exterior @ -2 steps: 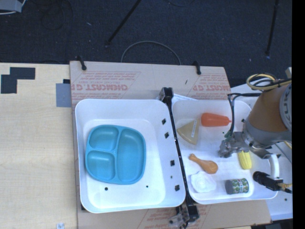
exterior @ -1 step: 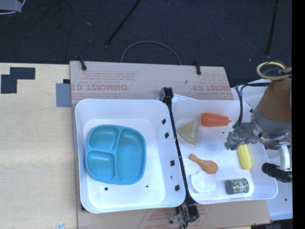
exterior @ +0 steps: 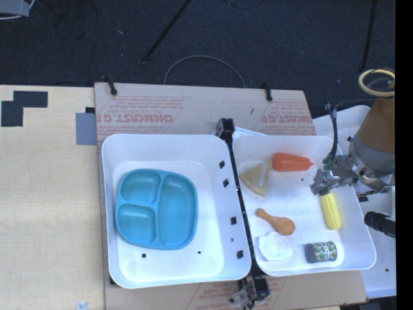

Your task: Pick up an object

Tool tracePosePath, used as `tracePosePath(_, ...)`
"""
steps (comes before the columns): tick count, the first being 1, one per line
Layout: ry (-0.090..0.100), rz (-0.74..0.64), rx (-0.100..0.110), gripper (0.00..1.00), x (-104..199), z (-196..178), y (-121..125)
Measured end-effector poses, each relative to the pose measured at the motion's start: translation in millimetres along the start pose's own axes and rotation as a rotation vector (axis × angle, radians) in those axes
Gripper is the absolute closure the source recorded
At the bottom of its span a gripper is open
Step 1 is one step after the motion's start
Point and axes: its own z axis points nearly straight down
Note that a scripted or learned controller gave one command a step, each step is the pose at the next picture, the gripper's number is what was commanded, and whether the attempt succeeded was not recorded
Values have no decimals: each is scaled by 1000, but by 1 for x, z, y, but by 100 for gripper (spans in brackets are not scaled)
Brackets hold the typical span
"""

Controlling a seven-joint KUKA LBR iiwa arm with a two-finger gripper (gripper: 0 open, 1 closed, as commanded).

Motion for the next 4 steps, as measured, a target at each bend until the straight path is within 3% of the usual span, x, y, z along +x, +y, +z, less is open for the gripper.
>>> tracePosePath(1, 0, 0, 0, 100, -3, -43, -1)
tracePosePath(4, 3, -4, 5, 100, 165, -50, -18)
